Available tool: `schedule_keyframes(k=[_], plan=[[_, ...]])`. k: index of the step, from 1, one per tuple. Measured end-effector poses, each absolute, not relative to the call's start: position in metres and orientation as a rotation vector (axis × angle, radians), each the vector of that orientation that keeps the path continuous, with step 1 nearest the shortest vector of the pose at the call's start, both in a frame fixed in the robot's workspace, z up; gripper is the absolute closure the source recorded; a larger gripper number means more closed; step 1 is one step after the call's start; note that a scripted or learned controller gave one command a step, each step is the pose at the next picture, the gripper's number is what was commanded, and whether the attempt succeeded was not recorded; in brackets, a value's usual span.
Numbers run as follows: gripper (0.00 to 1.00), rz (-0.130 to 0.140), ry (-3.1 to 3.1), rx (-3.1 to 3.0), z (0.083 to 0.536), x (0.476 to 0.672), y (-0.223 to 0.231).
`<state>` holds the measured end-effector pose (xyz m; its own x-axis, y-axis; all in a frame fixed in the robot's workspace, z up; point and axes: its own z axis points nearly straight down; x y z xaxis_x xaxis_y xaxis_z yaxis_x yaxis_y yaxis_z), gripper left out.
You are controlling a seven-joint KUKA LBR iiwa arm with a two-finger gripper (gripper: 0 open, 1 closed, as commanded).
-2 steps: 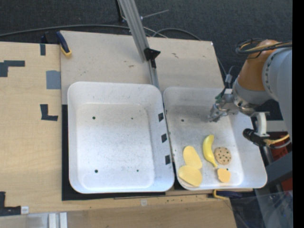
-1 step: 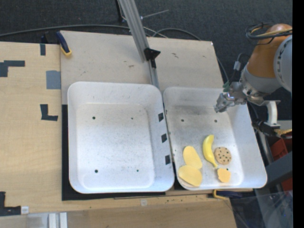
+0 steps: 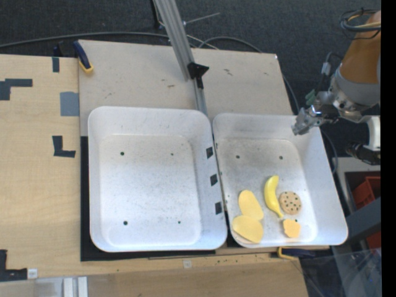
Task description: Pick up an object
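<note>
You've lifted nothing yet: the gripper (image 3: 301, 124), its state unclear, hovers above the right bin (image 3: 322, 166), banana (image 3: 271, 194) untouched.

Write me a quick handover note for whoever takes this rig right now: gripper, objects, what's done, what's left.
Gripper: above the upper right rim of the right bin, nothing visibly held.
Objects: all in the near part of the right bin: banana, cookie, small orange piece, two pale yellow pieces.
Left bin: holds none of these.
Done: no pick yet.
Left: descend on one object, grasp, lift.
</note>
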<state>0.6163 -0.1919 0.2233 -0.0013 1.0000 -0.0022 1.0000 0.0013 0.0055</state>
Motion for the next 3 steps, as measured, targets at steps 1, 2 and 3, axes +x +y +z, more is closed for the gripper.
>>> schedule_keyframes(k=[1, 2, 3], plan=[[1.00, 0.002, 2.222, 2.218, 0.245, 0.617, -0.191], [1.00, -0.001, 2.228, 2.218, 0.238, 0.605, -0.148], [1.00, -0.002, 2.230, 2.217, 0.227, 0.600, -0.099]])
